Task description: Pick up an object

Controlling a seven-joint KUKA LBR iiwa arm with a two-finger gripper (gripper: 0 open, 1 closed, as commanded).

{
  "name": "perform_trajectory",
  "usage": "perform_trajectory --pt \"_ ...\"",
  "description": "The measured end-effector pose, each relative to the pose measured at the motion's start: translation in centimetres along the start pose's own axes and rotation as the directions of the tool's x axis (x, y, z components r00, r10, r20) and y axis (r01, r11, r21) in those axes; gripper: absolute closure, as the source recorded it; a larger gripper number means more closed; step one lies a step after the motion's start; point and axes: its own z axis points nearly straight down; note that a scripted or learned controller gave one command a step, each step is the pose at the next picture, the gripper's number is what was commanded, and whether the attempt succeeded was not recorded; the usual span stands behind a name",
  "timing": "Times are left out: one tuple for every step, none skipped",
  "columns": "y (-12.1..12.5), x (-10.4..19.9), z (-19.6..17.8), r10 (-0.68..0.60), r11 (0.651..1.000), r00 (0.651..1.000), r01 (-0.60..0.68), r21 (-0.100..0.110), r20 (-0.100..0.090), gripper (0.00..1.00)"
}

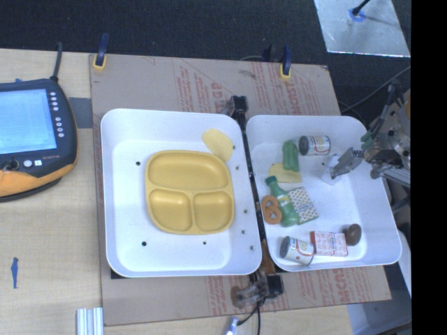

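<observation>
The small can lies on its side just up and left of my hand, the closest thing I could take. It sits apart from my fingers, in the right bin. My hand is low over the bin's upper right part; whether it is released or clenched I cannot tell, and nothing shows between its tips.

Further left of my hand are a green piece on a pale yellow one, then below them a green bottle packed against a pretzel and a checked packet. Well below my hand lie a second can, a red-and-white packet and a brown lump.

The risks, as I judge them: the can is round and on its side, so it may roll away if I close off-centre. The bottle cluster is crowded, so I might nudge neighbours and grip nothing. The packets lie flat and could slip my tips.

Far left, the other bin holds a yellow tray.
</observation>
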Motion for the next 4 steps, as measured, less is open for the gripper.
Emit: perform_trajectory --pt "8.5 2.2 13.7 0.001 1.0 1.0 -0.001 -0.013 0.003 0.0" --pt "11.8 5.3 14.8 0.009 1.0 1.0 -0.009 0.03 -0.004 0.0" --pt "11.9 4.1 14.8 0.008 1.0 1.0 -0.008 0.029 -0.007 0.0" --pt "11.9 7.2 14.8 0.006 1.0 1.0 -0.006 0.027 -0.002 0.0"
